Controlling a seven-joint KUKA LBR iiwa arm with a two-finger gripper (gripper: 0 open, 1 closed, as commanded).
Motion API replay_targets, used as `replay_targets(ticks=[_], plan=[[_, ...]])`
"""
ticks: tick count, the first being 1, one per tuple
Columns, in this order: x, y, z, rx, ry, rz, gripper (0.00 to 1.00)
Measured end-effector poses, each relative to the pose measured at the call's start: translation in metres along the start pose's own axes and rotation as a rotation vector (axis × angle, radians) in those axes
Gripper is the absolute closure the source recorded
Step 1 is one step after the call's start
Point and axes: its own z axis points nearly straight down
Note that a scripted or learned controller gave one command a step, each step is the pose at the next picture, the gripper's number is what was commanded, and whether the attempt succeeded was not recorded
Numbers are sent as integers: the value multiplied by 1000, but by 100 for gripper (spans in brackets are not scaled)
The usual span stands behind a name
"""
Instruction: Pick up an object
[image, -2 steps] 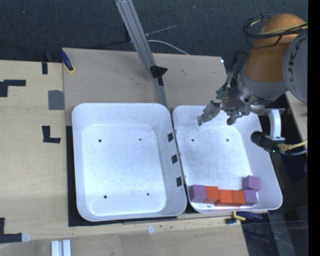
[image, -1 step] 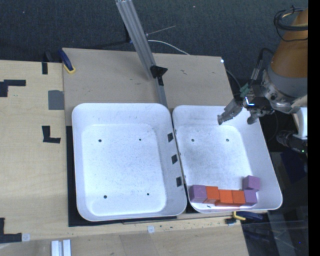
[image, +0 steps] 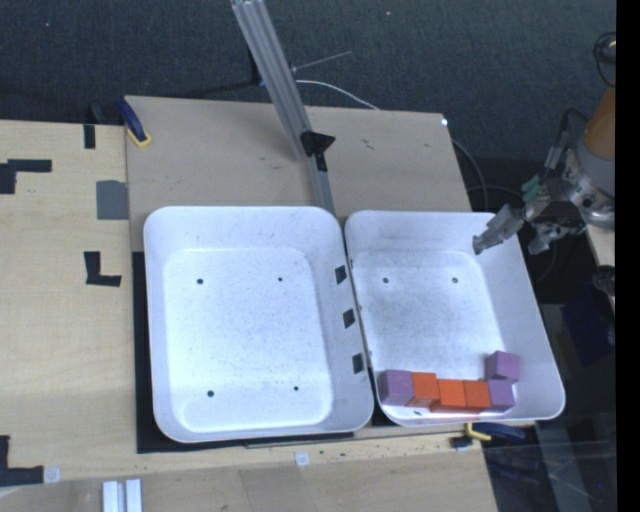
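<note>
Two shallow white bins stand side by side on the tabletop (image: 230, 150), which is a light wooden board. The left bin (image: 170, 250) and the right bin (image: 530, 320) touch each other along their inner walls, and small black clips (image: 349, 317) sit along this joint.

The objects for picking lie all in the right bin, in a row against its near wall. From left to right the row has a purple block (image: 397, 385), an orange block (image: 424, 387) just beside it, then another orange block (image: 465, 394). At the right end of the row there is a second purple block (image: 501, 394), and a third purple block (image: 503, 364) rests just behind it, close to the right wall of the bin. The blocks are touching or nearly touching one another.

The gripper (image: 497, 229) hangs at the far right corner of the right bin, above its rim, well apart from the blocks. The jaws point down and to the left; they look close together with nothing between them, but they are small and dark in the view, so I cannot tell surely how wide they stand.

A slanted grey metal rail (image: 280, 80) crosses the tabletop behind the bins, and a blue and yellow clamp (image: 134, 122) sits at the far left corner of the board
</note>
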Motion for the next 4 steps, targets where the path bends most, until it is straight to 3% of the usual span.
replay_targets(ticks=[1, 2, 3, 4], plan=[[92, 13, 111, 8, 7, -12, 0], [159, 17, 106, 0, 7, -14, 0], [250, 73, 105, -3, 6, -16, 0], [143, 53, 106, 1, -1, 1, 0]])
